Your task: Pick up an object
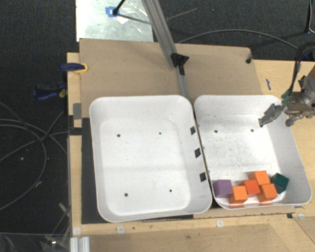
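Several small blocks lie bunched along the near edge of the right bin (pixel 236 140): a purple cube (pixel 222 187), several orange cubes (pixel 252 186) and a dark green cube (pixel 280 181) at the right end. My gripper (pixel 278 119) hangs over the far right part of that bin, well back from the blocks. It is open, and nothing is between its fingers (pixel 266 116).
The left bin (pixel 142 156) sits beside the right one, joined by black clips (pixel 197 152). A grey pole (pixel 163 30) slants across the board behind the bins. A blue and yellow clamp (pixel 73 67) grips the bench's far left corner. Cables lie on the floor.
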{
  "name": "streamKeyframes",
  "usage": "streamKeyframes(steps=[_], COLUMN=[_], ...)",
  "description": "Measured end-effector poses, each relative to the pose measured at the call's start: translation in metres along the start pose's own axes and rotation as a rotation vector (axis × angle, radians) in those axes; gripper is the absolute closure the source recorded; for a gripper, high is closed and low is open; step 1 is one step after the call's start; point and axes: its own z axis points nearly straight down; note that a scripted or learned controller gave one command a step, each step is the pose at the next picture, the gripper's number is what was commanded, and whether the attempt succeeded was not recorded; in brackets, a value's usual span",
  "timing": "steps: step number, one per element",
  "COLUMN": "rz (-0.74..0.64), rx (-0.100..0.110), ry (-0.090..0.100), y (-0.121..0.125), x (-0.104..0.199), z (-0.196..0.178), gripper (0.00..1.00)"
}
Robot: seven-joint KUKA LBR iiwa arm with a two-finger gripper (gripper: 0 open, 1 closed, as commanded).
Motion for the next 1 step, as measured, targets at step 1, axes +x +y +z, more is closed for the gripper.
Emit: streamKeyframes(steps=[1], rz=[-0.004], rx=[-0.004], ry=[0.000], y=[0.0011], x=[0.0000], z=[-0.0116], gripper=[1.00])
